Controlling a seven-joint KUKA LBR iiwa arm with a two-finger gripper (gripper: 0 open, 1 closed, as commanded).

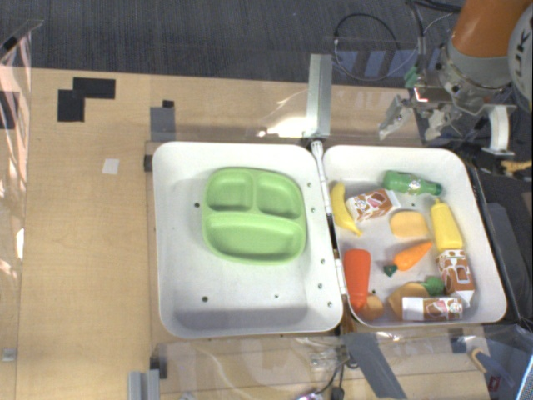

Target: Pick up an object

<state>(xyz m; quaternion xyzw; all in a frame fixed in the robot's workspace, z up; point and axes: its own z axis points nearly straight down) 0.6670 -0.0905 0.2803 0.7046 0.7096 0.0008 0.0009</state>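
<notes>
My gripper (412,123) hangs open above the far rim of the right bin (479,190), with nothing between its fingers (391,126). Under the orange-banded wrist, the right bin holds several toy foods. A green bottle (410,183) lies closest to the gripper, just inside the far wall. A yellow banana (341,208) lies along the left wall beside a red-and-white packet (372,205). A yellow corn cob (445,226), an orange carrot (412,257) and a red-orange pepper (357,275) lie further forward.
The left bin (175,248) holds a green divided plate (252,215). A brown carton (456,272) and a labelled can (433,308) crowd the right bin's near right corner. A metal post (320,98) stands behind the divider between the bins. Cables (366,40) loop behind.
</notes>
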